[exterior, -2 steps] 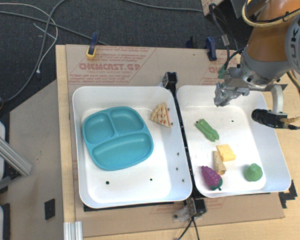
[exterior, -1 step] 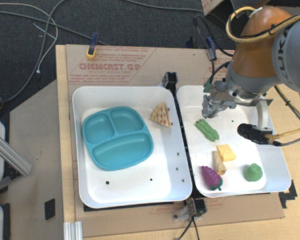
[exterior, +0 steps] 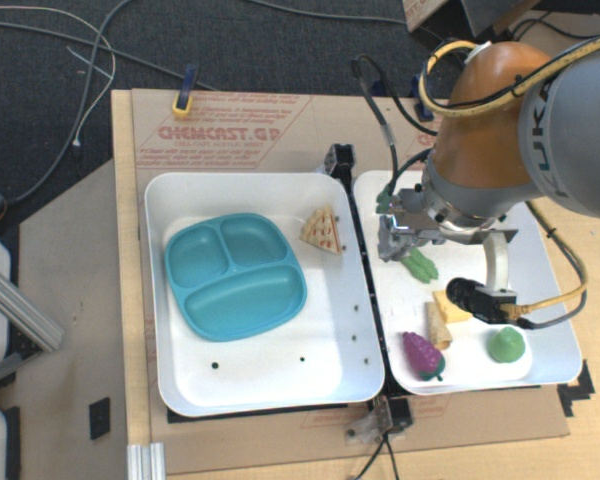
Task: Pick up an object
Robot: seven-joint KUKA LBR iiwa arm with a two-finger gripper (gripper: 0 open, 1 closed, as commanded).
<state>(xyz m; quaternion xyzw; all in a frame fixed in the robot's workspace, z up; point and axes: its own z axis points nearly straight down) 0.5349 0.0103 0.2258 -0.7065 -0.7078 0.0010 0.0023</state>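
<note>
The arm (exterior: 520, 98) leans in from three o'clock and hangs over the upper part of the right bin (exterior: 470, 366). Its gripper (exterior: 393, 243) sits low, close to that bin's nine o'clock wall. From where I stand the wrist covers too much: I cannot tell whether the gripper is released or clenched, and I see nothing plainly held in it.

The likeliest thing to pick is the green pod (exterior: 420, 265). It lies on the bin floor just beside the gripper, at about four o'clock from it. Its long axis runs from ten o'clock to four o'clock, so a grip would best close across that line, from the one and seven o'clock sides. As I judge it, only a short shift toward four o'clock and a drop are needed.

Further toward five o'clock lies a yellow block (exterior: 446, 313), near the pod but apart from it. Beyond that, a purple toy (exterior: 423, 356) lies close to the yellow block's lower end. A green ball (exterior: 506, 345) rests well off toward the bin's four o'clock corner.

The bin wall at nine o'clock leaves little room on that side. The left bin (exterior: 270, 366) holds a teal plate (exterior: 237, 275) and a pizza slice (exterior: 322, 231), both well apart from the gripper.
</note>
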